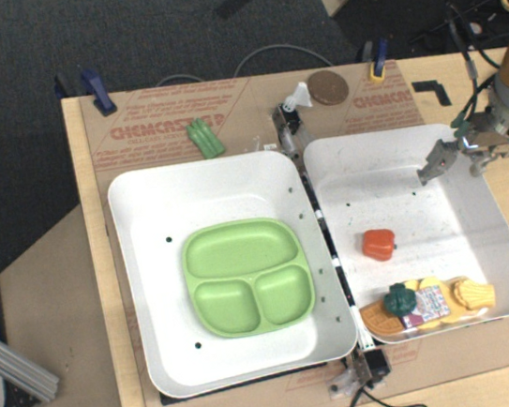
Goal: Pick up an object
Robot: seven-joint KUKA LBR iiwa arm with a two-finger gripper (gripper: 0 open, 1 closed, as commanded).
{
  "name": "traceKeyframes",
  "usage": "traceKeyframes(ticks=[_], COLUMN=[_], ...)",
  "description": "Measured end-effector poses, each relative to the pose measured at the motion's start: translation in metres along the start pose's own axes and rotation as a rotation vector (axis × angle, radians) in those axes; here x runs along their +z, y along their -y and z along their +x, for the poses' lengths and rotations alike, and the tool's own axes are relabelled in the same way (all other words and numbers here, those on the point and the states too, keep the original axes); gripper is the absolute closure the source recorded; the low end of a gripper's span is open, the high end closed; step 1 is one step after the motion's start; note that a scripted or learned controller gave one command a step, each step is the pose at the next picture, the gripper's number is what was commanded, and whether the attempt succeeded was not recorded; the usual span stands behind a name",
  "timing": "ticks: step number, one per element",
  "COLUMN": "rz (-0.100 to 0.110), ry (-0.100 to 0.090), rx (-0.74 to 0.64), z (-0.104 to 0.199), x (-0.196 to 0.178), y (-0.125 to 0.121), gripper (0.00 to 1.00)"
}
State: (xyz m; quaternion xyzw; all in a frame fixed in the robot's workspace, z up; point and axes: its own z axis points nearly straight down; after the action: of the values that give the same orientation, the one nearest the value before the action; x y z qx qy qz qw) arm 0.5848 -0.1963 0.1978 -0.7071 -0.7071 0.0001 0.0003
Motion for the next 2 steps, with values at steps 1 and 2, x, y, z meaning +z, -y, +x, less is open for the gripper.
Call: traceKeyframes(ticks=[1, 2], rz=[0.006, 0.007], ry=[-0.005, -0.002], rx=[-0.009, 0.001], z=[0.09, 0.099], x=[0.055, 0.117], y=[-0.014, 0.031], gripper=[0.0, 0.0])
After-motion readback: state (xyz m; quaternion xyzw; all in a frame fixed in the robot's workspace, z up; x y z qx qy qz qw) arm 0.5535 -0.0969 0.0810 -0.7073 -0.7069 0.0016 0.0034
